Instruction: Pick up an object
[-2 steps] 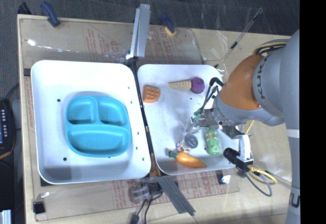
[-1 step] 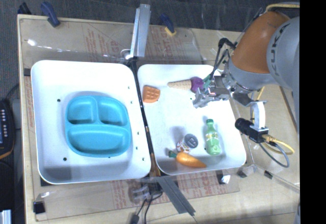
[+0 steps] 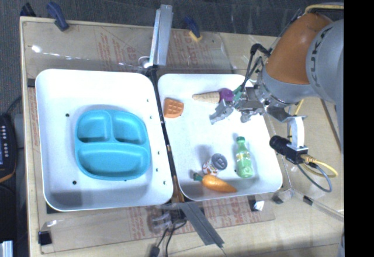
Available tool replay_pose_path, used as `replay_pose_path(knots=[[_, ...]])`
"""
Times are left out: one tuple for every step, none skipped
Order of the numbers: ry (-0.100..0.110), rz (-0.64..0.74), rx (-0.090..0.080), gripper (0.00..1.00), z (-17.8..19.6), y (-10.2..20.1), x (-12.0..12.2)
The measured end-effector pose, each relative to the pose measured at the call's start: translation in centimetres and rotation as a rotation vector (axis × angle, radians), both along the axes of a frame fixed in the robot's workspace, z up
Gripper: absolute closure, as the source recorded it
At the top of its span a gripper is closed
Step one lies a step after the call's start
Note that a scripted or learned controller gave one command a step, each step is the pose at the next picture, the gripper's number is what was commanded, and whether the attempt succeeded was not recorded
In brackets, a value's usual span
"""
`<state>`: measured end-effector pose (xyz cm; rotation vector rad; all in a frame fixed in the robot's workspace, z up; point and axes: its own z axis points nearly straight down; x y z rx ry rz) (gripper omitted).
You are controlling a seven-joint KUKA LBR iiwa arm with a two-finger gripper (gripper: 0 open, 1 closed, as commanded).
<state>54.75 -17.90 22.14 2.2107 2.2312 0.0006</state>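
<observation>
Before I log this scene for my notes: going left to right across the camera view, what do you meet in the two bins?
Blue divided tray → orange waffle-like toy → carrot → green bottle. The ice cream cone, the small round item and the gripper overlap these in left-right position, so I leave them out.

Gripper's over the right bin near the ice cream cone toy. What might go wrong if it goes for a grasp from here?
1. The gripper hangs beside the tan ice cream cone toy with the purple scoop, not squarely over it, so a descent may only nudge the toy.
2. That cone lies close to the far wall of the right white bin; the descent might clip the wall.
</observation>
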Motion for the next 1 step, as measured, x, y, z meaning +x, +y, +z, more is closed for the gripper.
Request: replay_pose_path(knots=[[0.001,-0.001,0.001,0.0,-12.98,-1.57,-5.55]])
